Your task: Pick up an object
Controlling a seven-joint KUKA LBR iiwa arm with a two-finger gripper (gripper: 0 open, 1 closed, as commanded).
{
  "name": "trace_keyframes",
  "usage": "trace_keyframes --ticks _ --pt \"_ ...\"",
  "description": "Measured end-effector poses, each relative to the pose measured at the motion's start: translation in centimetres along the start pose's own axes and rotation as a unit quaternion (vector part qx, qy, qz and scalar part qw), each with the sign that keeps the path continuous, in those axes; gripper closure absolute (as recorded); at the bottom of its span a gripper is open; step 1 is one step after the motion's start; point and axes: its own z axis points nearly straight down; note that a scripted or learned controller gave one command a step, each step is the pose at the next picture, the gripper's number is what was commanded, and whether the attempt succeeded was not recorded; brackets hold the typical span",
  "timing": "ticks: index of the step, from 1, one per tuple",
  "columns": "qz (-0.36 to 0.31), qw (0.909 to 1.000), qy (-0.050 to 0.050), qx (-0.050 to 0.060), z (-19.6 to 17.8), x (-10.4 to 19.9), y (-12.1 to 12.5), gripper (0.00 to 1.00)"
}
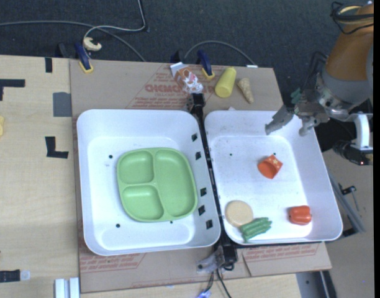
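The right bin [314, 160] holds an orange-red piece [270, 166] near its middle, a second red piece [300, 215] at the front right, a round tan cookie [239, 213] and a green bean pod [256, 228] at the front. My gripper [292, 123] hangs over the bin's back right corner, above and to the right of the orange-red piece. Its two grey fingers [276, 122] are spread apart with nothing between them.
The left bin [97, 135] carries a green divided plate [157, 184]. Behind the bins on the cardboard lie a yellow cylinder [225, 82], a tan cone [246, 90] and a small wrapped packet [186, 77]. Blue clamps and cables sit at the back.
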Motion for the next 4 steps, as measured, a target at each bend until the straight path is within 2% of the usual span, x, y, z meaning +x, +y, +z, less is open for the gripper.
trace_keyframes --ticks 1,2,3,4 --pt "0.0 1.0 0.0 -0.002 15.8 -3.5 -3.6 0.0" --pt "0.001 1.0 -0.001 -0.003 15.8 -6.2 -9.7 0.0" --pt "-0.001 1.0 -0.001 -0.005 15.7 -1.5 -2.0 0.0" --pt "-0.001 1.0 -0.002 -0.004 14.8 -1.6 -2.1 1.0"
